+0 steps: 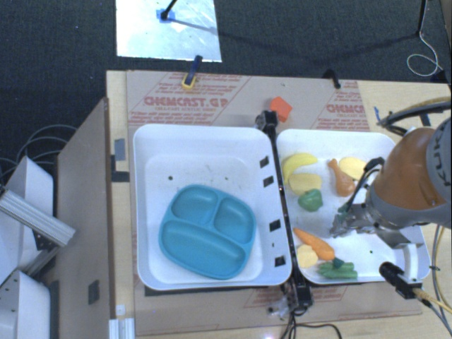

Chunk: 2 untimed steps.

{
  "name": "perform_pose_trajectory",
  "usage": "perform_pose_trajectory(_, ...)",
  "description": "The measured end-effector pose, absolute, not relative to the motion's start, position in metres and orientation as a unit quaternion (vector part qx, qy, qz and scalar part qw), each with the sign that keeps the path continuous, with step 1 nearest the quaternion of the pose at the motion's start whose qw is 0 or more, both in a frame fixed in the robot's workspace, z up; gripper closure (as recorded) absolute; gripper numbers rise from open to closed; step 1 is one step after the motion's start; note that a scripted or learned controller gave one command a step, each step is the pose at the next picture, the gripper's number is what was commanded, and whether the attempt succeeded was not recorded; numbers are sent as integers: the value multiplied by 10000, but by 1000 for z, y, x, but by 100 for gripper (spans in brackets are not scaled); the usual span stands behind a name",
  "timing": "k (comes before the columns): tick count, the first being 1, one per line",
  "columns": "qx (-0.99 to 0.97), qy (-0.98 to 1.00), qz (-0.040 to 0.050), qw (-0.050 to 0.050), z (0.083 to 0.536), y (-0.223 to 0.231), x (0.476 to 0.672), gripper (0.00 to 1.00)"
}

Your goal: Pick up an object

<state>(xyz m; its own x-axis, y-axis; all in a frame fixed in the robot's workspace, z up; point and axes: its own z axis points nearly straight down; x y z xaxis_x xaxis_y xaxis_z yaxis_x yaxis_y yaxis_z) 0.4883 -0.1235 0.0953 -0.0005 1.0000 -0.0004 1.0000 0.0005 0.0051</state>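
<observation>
Worktop (233,90): cardboard-covered, dark carpet around, two white bins side by side.
Hand (345,223): low inside the right bin (367,138), over bare floor; whether it is spread or pressed together, I cannot tell.
Carrot (314,243): just beside the hand, toward the divider, lying flat; likely light, stiff, slick plastic, best pinched across its thick middle.
Neighbours: green piece (310,200) just above the hand, green bean-like toy (337,268) below.
Edges: divider wall near the carrot; open floor under the hand.
Left bin: blue tray (207,229), well apart.

Bench (92,189) (two white bins (205,143))
</observation>
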Motion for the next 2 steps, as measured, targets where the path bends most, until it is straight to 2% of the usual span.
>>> perform_pose_trajectory(1, 7069, 7073, 15, 15, 95, -123, 488, 0)
perform_pose_trajectory(2, 7043, 7099, 29, 37, 97, -113, 573, 0)
